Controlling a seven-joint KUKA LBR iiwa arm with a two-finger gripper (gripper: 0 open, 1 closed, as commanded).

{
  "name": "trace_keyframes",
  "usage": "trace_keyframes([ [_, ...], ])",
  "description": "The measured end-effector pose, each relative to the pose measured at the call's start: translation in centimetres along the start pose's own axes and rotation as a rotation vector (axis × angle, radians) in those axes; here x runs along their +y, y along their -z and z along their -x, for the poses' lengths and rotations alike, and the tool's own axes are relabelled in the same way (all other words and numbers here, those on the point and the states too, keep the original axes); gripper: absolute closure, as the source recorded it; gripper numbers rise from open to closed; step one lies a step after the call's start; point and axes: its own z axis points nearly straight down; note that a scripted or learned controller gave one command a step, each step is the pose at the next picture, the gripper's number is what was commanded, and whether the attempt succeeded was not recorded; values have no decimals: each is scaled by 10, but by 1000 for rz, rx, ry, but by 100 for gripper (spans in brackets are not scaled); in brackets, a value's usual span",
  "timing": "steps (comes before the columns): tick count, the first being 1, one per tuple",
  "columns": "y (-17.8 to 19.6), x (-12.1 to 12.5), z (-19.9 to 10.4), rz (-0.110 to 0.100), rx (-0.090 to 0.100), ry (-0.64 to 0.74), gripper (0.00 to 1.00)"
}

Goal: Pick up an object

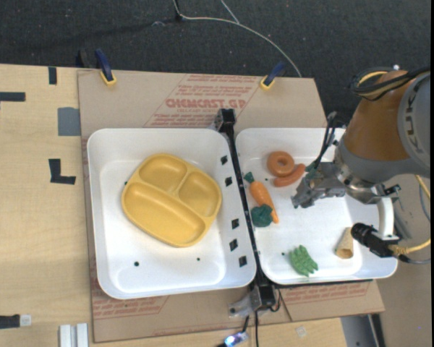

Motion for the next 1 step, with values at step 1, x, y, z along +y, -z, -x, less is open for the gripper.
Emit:
trace_keyframes([
  [1, 30, 1, 0, -1, 0, -1, 100],
])
